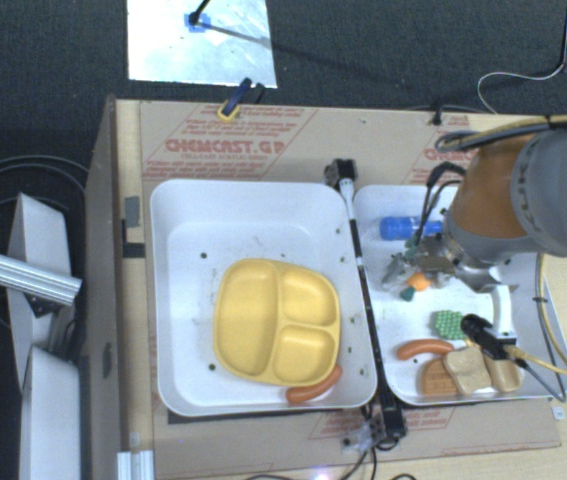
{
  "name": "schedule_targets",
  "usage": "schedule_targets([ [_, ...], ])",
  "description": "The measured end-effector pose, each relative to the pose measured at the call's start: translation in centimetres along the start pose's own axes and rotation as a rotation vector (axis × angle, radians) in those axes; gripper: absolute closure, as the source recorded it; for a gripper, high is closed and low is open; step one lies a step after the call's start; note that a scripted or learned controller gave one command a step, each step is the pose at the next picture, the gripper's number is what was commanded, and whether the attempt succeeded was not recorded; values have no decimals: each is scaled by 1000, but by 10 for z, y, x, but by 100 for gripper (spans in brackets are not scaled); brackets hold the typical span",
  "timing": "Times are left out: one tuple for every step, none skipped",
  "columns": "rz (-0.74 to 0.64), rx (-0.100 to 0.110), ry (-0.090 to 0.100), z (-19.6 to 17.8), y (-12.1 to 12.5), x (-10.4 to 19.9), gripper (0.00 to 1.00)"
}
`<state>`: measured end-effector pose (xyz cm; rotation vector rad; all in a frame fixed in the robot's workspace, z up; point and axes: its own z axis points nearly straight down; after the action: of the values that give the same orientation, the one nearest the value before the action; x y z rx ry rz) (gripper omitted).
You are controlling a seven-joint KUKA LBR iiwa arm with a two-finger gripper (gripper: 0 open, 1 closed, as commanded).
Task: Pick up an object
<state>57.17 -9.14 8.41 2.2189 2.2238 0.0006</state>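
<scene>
hovering gripper in right bin, small orange piece sitting just below the tips, maybe touching; jaw opening impossible to tell.

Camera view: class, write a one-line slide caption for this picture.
KUKA arm's gripper low in the right bin beside a small orange piece; a yellow divided tray lies in the left bin.
</scene>
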Motion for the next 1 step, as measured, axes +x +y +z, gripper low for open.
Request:
schedule_targets([
  [-1, -2, 0, -11, 1, 0, 100],
])
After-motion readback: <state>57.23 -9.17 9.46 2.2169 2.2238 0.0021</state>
